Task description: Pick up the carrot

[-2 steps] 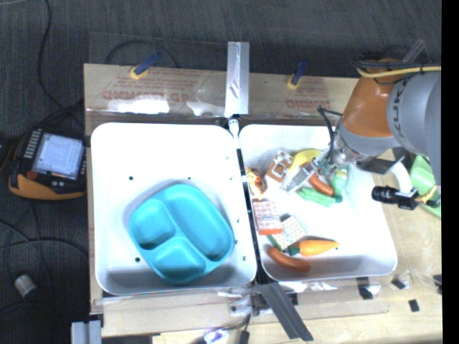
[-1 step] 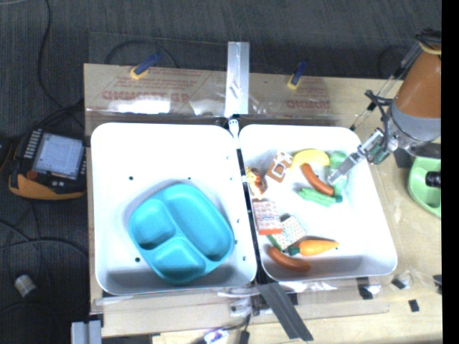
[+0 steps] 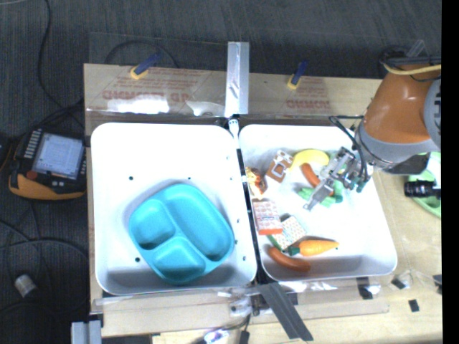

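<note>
Dark carpet surrounds the counter (image 3: 401, 213), which bears two shallow white bins side by side. From the right the grey arm (image 3: 405, 124), with its orange band above the wrist, reaches over the right bin (image 3: 380, 224) and angles down and leftward, so that the pincer (image 3: 326, 188) hangs low over the upper middle of that bin, just beside a yellow toy (image 3: 310, 158) and a small red sausage-like piece (image 3: 309, 173), above something green (image 3: 326, 198). Whether its fingers are spread or closed, I cannot tell; nothing is visibly held between them.

Near the front wall of the right bin lies the carrot (image 3: 318, 247), flat, its long axis roughly left to right, the narrow tip pointing right and the green end left. It touches a checkered packet (image 3: 291, 229) and sits just behind a red sausage (image 3: 287, 259). It is apart from the pincer.

A blue divided tray (image 3: 181, 230) rests in the left bin (image 3: 115, 156).
</note>
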`<state>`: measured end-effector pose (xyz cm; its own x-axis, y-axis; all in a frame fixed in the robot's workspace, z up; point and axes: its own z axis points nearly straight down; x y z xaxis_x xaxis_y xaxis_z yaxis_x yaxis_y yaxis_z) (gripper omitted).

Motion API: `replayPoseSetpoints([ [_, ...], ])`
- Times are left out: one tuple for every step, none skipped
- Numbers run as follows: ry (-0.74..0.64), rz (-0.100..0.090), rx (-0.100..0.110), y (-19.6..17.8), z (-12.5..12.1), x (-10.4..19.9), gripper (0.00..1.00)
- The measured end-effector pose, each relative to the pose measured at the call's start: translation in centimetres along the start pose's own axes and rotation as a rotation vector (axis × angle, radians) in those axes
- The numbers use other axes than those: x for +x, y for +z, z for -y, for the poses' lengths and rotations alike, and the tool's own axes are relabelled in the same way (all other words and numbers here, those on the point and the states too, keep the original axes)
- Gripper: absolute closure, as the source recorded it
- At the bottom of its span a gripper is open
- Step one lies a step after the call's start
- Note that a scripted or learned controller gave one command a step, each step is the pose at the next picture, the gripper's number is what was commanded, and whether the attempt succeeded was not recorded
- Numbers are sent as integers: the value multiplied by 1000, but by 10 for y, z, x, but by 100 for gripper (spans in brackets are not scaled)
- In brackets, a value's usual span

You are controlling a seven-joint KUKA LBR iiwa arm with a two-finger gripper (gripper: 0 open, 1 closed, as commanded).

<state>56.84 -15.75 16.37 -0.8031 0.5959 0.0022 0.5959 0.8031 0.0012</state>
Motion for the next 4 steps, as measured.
replayPoseSetpoints([
  [6, 3, -2, -35, 8, -46, 0],
  [-64, 2, 2, -6, 3, 4, 0],
  [-163, -1, 4, 43, 42, 74, 0],
  [-587, 4, -2, 75, 54, 13, 0],
])
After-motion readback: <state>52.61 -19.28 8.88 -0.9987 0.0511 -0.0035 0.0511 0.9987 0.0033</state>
